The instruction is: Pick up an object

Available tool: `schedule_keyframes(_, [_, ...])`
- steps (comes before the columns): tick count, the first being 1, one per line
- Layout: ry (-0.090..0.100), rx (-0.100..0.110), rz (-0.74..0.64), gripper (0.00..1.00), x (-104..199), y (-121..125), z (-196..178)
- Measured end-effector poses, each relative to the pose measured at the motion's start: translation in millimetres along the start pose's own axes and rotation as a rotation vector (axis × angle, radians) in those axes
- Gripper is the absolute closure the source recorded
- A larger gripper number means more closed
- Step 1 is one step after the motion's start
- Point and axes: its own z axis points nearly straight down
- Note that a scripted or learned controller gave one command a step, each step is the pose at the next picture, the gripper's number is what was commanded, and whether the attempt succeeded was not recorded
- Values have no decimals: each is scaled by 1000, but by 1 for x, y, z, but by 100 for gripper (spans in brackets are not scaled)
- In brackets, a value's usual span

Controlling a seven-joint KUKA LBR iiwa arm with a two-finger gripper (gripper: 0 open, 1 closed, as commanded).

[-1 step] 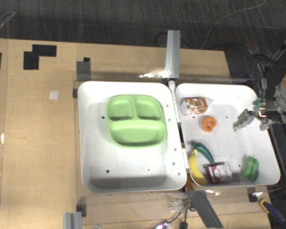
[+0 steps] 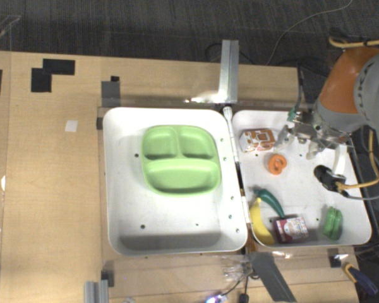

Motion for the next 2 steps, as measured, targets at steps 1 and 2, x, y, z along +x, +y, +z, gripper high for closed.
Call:
schedule_keyframes(1, [0, -13, -115, 0, 10, -10, 42])
schedule_keyframes(2, [4, -17, -116, 100, 12, -7, 33])
